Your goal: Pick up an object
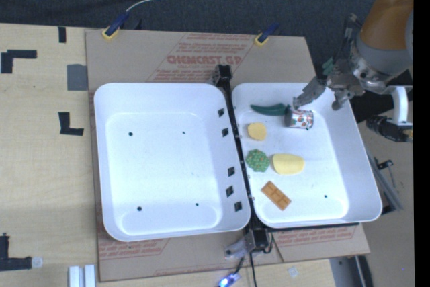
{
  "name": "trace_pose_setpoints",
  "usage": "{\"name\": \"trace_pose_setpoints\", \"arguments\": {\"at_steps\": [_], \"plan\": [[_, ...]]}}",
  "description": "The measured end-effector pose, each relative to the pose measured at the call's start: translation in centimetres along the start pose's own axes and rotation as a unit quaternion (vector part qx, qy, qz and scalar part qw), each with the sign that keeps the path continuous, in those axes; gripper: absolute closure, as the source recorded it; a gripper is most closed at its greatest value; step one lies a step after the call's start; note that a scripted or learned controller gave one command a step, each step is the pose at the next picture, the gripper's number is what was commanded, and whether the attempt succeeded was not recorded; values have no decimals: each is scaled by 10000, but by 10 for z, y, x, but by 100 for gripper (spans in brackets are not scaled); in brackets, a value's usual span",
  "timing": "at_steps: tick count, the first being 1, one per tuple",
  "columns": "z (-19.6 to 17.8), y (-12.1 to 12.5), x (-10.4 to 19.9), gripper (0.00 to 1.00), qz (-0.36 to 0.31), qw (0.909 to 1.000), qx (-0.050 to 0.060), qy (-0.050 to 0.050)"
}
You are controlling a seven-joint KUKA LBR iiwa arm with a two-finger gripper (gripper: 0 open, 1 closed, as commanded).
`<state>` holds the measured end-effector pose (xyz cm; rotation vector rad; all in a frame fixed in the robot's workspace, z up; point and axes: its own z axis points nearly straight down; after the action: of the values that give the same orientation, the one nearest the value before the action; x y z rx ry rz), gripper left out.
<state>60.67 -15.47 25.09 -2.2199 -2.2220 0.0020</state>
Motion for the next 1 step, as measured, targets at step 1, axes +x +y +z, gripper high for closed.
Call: {"name": "trace_pose_setpoints", "arguments": {"at_steps": [1], "plan": [[120, -56, 11, 0, 6, 10000, 80, 24]]}}
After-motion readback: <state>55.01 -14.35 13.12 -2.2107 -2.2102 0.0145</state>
